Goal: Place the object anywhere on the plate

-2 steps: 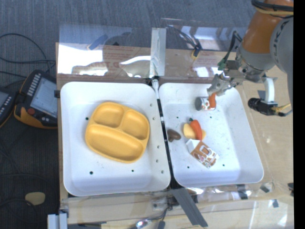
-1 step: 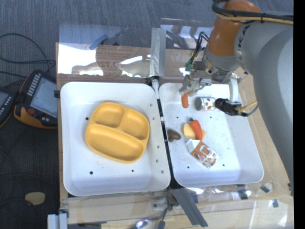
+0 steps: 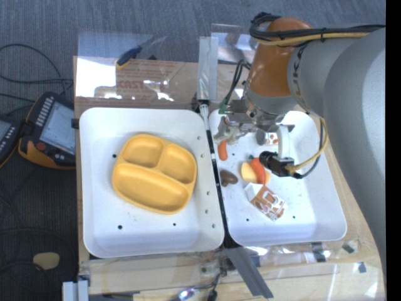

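The arm is over the right bin — gripper low at its back left corner, whether it grips anything I can't tell. Just below it lies a small orange carrot-like piece, with other toy food nearby. The yellow sectioned plate sits in the left bin.

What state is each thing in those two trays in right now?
Plate: upright in left bin, nothing on it.
Carrot: lying in right bin, by the divider.
Brown piece: lying loose.
Apple slice: lying loose.
Packet: lying flat.
Claw: above the carrot, holding nothing visible.
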Controlling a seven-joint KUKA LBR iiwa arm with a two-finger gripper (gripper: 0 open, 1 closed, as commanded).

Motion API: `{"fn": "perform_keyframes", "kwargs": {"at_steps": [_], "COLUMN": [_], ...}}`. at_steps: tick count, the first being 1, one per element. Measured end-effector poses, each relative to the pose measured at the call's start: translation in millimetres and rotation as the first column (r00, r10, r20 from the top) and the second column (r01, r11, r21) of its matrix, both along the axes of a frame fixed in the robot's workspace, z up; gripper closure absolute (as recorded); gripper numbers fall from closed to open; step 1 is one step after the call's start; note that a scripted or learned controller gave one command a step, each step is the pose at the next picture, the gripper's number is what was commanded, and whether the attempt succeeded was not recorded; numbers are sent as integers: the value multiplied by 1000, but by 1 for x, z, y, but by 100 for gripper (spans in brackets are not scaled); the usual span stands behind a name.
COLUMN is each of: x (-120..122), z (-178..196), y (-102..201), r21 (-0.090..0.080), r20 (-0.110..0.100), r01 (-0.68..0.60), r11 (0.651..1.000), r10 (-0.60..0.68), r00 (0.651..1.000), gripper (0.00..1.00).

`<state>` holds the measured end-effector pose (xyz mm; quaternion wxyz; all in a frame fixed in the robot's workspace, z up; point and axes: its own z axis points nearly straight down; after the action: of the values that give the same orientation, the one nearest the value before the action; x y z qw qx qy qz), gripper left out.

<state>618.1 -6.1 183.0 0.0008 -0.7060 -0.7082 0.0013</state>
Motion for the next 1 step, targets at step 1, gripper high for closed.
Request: {"fn": "perform_keyframes", "kwargs": {"at_steps": [1], "x": [-10], "z": [-9], "y": [34], "r21": [-4], "r20": [3], "r01": [6], "r11": [1000], "r10": [-6], "r00": [1000], "gripper": [100]}}
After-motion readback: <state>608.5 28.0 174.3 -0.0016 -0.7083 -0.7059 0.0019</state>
